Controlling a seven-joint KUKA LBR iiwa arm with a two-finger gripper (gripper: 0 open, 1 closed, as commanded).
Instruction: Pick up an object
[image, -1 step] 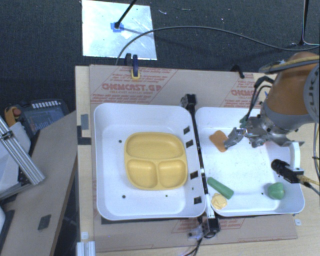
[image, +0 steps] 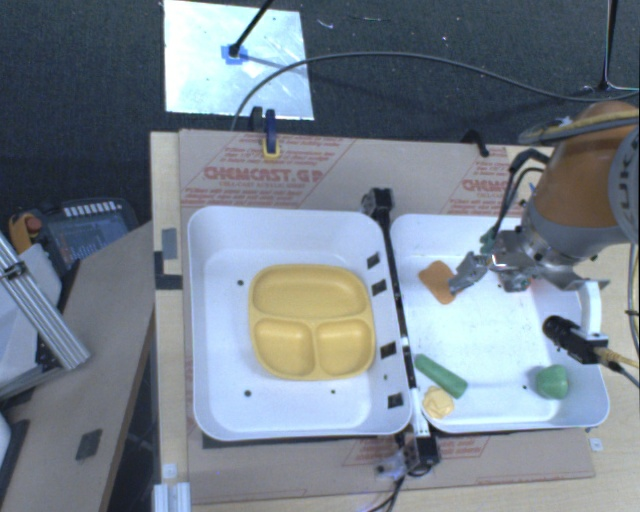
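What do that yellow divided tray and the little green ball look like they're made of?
The yellow tray looks like moulded plastic: one even colour, rounded compartment walls, a soft matte sheen. The green ball in the right bin seems plastic or rubber, smooth with a dull highlight, but it is too small to be sure.

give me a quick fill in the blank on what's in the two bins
The yellow tray lies in the ___ bin.
The orange piece lies beside the ___.
The green ball sits in the right bin's near ___ corner.

Missing words: left; end effector; right
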